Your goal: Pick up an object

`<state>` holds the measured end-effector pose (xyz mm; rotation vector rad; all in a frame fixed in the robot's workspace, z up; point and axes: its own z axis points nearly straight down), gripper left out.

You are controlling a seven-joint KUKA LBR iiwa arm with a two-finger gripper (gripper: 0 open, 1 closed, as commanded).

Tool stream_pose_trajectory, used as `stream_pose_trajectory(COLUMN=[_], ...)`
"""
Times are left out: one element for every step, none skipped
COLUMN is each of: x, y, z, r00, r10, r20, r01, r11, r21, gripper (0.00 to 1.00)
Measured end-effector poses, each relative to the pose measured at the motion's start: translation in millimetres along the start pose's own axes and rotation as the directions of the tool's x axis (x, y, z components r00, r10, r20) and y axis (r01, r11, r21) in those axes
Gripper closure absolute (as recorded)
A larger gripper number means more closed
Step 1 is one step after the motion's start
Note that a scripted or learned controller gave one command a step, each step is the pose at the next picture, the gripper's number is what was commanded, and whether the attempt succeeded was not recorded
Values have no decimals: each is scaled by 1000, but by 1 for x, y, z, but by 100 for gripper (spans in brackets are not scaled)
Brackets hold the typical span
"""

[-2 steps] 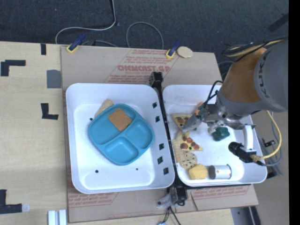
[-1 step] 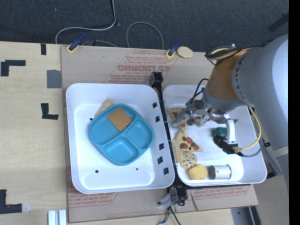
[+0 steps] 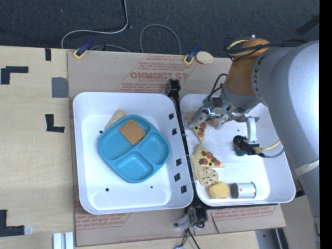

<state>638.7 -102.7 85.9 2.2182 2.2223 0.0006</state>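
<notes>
Below, cardboard sheet (image 3: 155, 77), wooden bench (image 3: 31, 154), dark carpet (image 3: 52, 9)

We see a grey arm with an orange band (image 3: 249, 74) reaching into the right shallow white bin (image 3: 270, 183), its gripper (image 3: 207, 114) low over a pizza-slice toy (image 3: 199, 130). Nearer us lie another pizza slice (image 3: 208, 158), a yellow block (image 3: 218, 190) and a silver can (image 3: 244, 190). The left white bin (image 3: 91, 191) holds a blue sectioned plastic tray (image 3: 136, 148) bearing a tan square cracker (image 3: 133, 132).
</notes>
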Motion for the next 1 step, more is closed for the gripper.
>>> stream_pose_trajectory(x=[0], y=[-1], z=[-10], r00=[1000], r10=[0], r20=[0], r01=[0], r11=[1000], r21=[0], gripper=[100])
